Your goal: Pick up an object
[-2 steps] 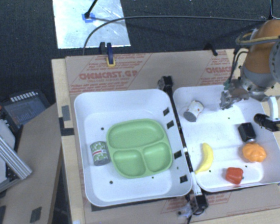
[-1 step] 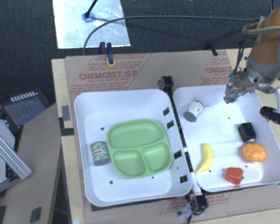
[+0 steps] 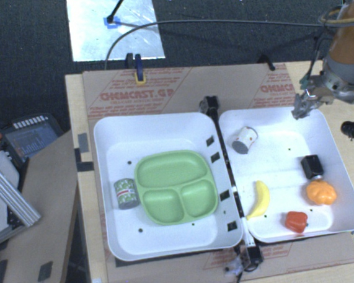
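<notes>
Overhead, the jaws (image 3: pixel 302 104) hang above the right bin's (image 3: pixel 345 171) far right corner; whether they are apart or together I cannot tell. Inside that bin lie a white cup (image 3: pixel 244 140) on its side, a black block (image 3: pixel 311 167), an orange pepper (image 3: pixel 321 193), a banana (image 3: pixel 260 199) and a red piece (image 3: pixel 296 221). Alongside, the left bin (image 3: pixel 114 168) holds a green tray (image 3: pixel 174 187) and a can (image 3: pixel 126 193).

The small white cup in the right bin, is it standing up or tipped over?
Tipped over: the small white cup lies on its side, its round grey end facing the camera.
</notes>
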